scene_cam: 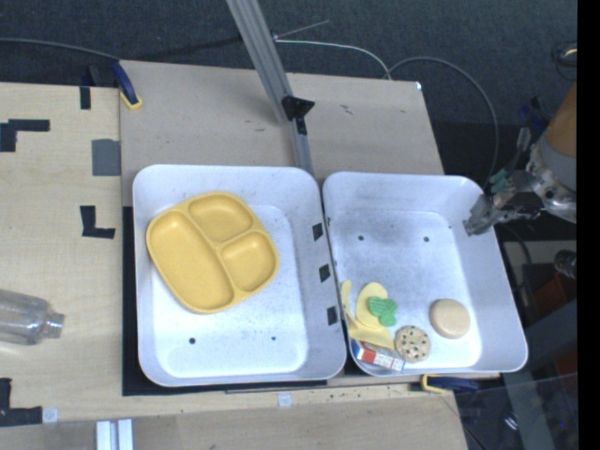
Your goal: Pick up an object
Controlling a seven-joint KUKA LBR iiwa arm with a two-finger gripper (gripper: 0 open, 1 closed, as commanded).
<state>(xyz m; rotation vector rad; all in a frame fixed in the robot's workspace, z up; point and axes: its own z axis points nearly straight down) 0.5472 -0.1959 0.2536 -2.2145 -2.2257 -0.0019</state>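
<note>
The right bin (403, 200) holds a small heap of toy food near its front: a tan round bun (451, 318), a chocolate-chip cookie (412, 342), a green leafy piece (381, 308) on a yellow piece (366, 303), and a red-and-white item (380, 356) under them. My gripper (492, 206) hovers over the right bin's far right rim, well behind and to the right of the heap. Nothing shows between its fingers.
The left bin (159, 345) holds a yellow three-compartment plate (212, 249). A grey metal pole (262, 50) slants down to the gap between the bins. A clear plastic bottle (26, 316) lies on the bench at far left. Cables run behind the bins.
</note>
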